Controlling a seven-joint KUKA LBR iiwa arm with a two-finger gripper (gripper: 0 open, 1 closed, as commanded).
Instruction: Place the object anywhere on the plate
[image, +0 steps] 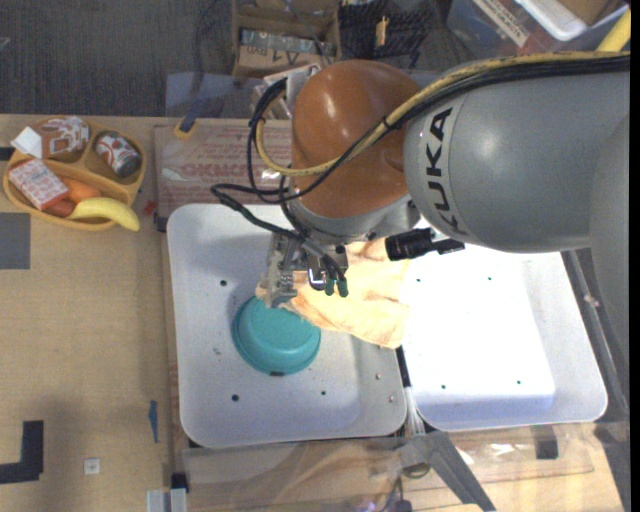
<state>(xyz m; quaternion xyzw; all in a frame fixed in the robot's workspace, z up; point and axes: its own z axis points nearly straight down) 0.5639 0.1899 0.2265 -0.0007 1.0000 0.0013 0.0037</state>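
Camera view looks down on one big grey arm (520, 150) with a smooth, shiny orange band (340, 130). It fills the upper right of the frame and reaches toward the middle.

Under it sit two flat white bins, side by side. The left bin (200, 390) is in the lower middle of the frame. The right bin (520, 350) is at the lower right. Both are smooth, with round corners and a few small dark dots.

One soft yellow cloth (370, 305) lies crumpled near the middle of the frame. It drapes over the edge where the two bins meet.

One round teal plate (277, 338) lies in the left bin. It looks smooth, like plastic. Its upper right edge touches the cloth.

One claw (310, 270) hangs just above the plate and the left end of the cloth. It is metal, with green tips. I cannot tell if its tips are spread or pressed together, or if it is pinching anything.

One yellow tray (60, 215) sits at the upper left of the frame, on the wooden bench (80, 340). It holds one banana (105, 210) and some small snack packs.
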